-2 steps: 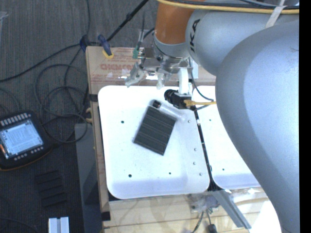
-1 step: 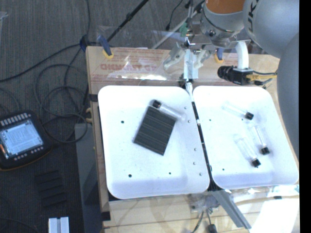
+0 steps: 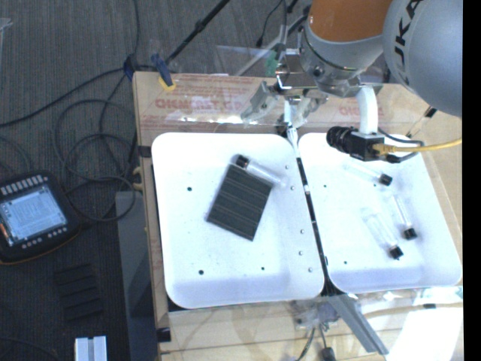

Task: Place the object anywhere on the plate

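i log: ribbed dark rectangular plate (image 3: 240, 201), clear black-capped vial (image 3: 254, 168) touching it; gripper (image 3: 289, 120) at bin edge, opening untellable; "kuka" lettering on arm (image 3: 421, 28).

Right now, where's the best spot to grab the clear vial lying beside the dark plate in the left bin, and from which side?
Probably the middle of the vial, on its clear body, coming from straight above and closing across its narrow width. It lies flat, slanting from its black cap at upper left down to the right, with the ribbed plate close along its lower side.
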